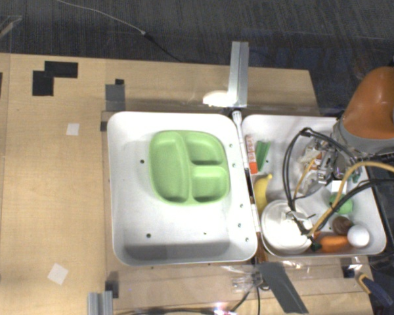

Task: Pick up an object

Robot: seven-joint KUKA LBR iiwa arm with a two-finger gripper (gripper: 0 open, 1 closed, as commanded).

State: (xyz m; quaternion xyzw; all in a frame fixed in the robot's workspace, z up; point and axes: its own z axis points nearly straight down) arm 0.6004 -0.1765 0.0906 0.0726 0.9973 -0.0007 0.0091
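Note:
My gripper (313, 168) hangs low over the middle of the right bin (295, 125), with cables looped around it. Under and around it lie several small things. A white bowl (280, 227) sits at the bin's front left, and a yellow banana (261, 189) lies just behind the bowl. A green piece (261, 153) and an orange-red stick (250, 155) lie along the left wall. To the gripper's front right are an orange carrot (333, 243), a white ball (358, 236), a brown ball (342, 224) and a green item (345, 206), partly hidden by cables.
The left bin (128, 195) holds a green divided plate (187, 166) behind its middle. A metal post (239, 71) stands behind the seam between the bins. The grey arm with its orange band (377, 104) covers the right bin's back right corner.

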